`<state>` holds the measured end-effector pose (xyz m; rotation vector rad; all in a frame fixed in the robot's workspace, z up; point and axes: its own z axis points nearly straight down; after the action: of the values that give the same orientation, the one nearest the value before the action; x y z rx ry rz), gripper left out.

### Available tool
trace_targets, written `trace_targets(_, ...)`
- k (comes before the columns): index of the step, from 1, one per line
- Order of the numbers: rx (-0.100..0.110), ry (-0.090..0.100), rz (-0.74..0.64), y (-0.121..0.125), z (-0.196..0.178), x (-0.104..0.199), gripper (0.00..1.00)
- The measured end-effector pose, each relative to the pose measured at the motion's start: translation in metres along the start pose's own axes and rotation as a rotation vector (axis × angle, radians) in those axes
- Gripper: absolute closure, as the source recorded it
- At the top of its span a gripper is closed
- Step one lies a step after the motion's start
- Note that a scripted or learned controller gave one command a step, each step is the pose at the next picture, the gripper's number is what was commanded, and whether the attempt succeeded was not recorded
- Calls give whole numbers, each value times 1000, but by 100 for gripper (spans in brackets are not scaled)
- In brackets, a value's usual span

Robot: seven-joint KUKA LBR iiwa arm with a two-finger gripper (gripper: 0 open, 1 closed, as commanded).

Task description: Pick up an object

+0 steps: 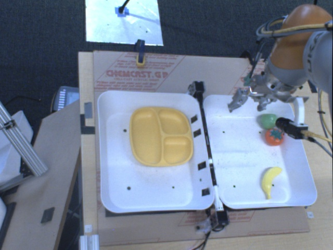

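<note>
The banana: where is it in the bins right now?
The banana lies in the right bin, near its front right corner, below the tomato and the green object, apart from both.

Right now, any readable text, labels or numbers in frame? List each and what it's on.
"CHEMCAST" in red, followed by a few characters too blurred to read, on the brown board behind the left bin.
More red print on that board near the gripper and along its front edge: too blurred to read.
No text that I can make out on the yellow tray, banana or the bins.
</note>
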<state>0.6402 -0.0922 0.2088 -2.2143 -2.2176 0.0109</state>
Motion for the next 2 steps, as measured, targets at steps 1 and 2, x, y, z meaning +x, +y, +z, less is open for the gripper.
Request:
trace_targets(1,-12,-1,-2,3,-7,0,0)
trace_targets(2,-9,-1,-2,10,37,0,0)
